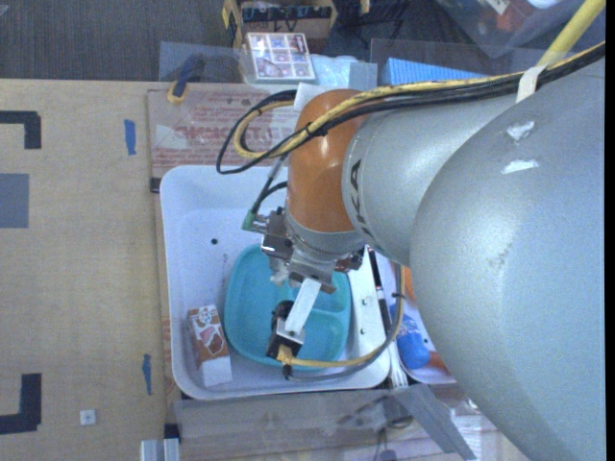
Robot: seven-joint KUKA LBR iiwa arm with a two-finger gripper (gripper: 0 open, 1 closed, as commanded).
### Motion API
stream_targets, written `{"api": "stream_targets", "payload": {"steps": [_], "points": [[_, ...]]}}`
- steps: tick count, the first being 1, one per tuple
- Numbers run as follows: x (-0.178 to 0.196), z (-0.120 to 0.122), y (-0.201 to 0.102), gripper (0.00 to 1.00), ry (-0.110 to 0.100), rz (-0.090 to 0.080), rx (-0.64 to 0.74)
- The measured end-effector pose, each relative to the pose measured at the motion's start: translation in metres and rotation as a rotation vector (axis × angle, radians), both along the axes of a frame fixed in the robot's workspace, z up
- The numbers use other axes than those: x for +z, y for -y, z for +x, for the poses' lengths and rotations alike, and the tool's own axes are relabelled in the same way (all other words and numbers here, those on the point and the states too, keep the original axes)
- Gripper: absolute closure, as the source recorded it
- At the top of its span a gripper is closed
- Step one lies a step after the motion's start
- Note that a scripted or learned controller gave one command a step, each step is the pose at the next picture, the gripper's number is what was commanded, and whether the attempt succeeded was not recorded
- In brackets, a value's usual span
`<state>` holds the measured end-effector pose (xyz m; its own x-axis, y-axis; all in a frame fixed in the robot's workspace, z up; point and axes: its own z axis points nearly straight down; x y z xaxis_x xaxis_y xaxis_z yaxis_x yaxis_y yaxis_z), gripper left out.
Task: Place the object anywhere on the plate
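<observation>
A turquoise plate (248, 307) with a divided inside lies in the left white bin (192, 221), toward its near right corner. A small brown and white carton (207, 342) lies on the bin floor just left of the plate, touching or almost touching its rim. My gripper (309, 277) hangs straight over the plate's middle, below the orange wrist band. The wrist hides its tips and whatever lies beneath them.
The big grey arm covers most of the right bin; blue and orange items (415, 346) peek out beneath it. A thin dark stick (378, 279) lies along the divide between the bins. Bare bin floor stretches far-left of the plate.
</observation>
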<state>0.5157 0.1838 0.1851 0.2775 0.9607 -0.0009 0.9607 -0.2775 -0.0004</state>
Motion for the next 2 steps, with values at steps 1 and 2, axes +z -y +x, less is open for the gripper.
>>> {"api": "stream_targets", "payload": {"steps": [1, 2], "points": [[0.0, 0.0, 0.0, 0.0, 0.0, 0.0, 0.0], [-0.079, -0.025, -0.03, 0.0, 0.013, 0.002, -0.072]]}}
